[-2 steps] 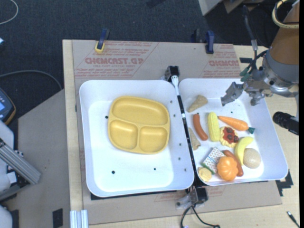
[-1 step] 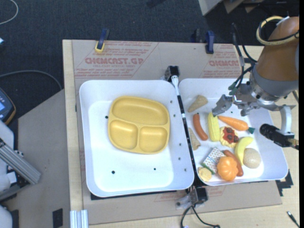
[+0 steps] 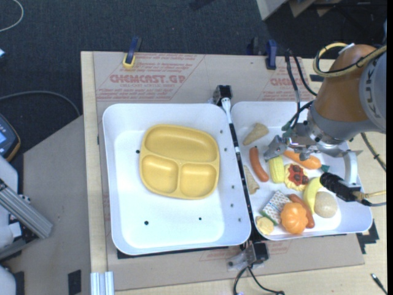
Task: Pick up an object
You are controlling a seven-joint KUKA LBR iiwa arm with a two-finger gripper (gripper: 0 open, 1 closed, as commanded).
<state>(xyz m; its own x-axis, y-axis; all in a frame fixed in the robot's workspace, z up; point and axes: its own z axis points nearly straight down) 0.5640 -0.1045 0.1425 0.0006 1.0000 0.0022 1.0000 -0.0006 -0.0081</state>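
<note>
bench: we see a brown board point(image 3: 184, 72) under both bins, printed lettering along the far side, clamps on the far edge.
left bin point(image 3: 123, 214): white, shallow; it holds one yellow divided plate point(image 3: 179, 161), three compartments, lying flat a bit far of centre.
right bin point(image 3: 350, 223): white, touching the left bin along the shared wall; all the toy food sits here.
arm point(image 3: 347, 94): we see it enter from the right, orange band above the grey wrist, hanging over the far-right part of the right bin.
gripper point(image 3: 287, 147): low over the food pile, just above the carrot; fingers point toward the bins' divider. We can't tell whether the jaws are apart or closed, and nothing is visibly between them.
pickable items: sausage point(image 3: 258, 164) near the divider, corn cob point(image 3: 277, 169) just beside it, carrot point(image 3: 305, 159) under the gripper, banana point(image 3: 311, 190), orange pumpkin point(image 3: 293, 217) at the near edge, pale egg-like ball point(image 3: 326, 204) right of it, beige wedge point(image 3: 255, 133) on the far side. All lie on the bin floor.
</note>
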